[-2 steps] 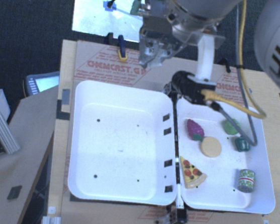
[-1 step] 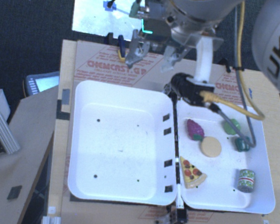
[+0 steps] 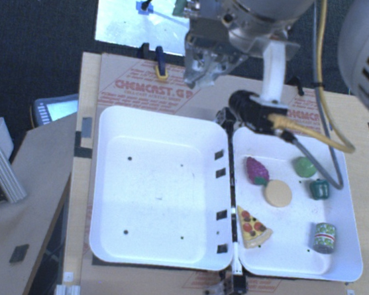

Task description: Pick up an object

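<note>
The grey arm's metal two-finger gripper sits high at the top of the view, above the bench's far edge and behind the left shallow white bin. Whether it is released or clenched cannot be told (the tips are blurred against the board), and nothing shows between them.

All items lie in the right shallow white bin. A purple, knobbly grape-like piece rests near the divider, with a flat round tan disc just beside it. A green ball lies toward the far side, a small dark-green cup-like piece near it. A toy pizza slice lies by the divider, and a small printed can stands toward the right wall.
</note>
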Robot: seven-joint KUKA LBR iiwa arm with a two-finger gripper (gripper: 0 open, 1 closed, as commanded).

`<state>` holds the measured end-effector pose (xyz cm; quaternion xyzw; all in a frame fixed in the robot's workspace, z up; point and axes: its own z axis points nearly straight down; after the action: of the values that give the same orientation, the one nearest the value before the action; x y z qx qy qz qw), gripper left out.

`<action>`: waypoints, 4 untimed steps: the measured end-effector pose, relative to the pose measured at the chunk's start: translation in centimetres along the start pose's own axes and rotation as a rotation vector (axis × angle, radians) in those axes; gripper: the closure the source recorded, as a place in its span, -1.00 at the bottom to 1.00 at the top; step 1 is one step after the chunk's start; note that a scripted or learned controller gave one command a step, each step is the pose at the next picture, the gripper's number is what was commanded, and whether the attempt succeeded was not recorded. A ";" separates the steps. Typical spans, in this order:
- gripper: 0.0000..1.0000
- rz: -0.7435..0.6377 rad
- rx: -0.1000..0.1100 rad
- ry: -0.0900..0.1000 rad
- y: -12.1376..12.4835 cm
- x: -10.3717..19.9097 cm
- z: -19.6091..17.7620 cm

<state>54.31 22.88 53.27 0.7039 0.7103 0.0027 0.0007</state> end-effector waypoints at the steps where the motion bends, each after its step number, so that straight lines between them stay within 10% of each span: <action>1: -1.00 -0.001 0.001 0.000 0.0 0.0 0.1; 2: 1.00 -0.004 -0.002 0.001 0.0 0.0 -1.1; 3: 1.00 0.013 0.005 -0.003 -3.3 -6.4 -0.3; 4: -1.00 0.006 0.003 -0.002 -3.2 -6.1 -0.3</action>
<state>51.17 16.78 53.51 0.7061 0.7081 0.0009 0.0002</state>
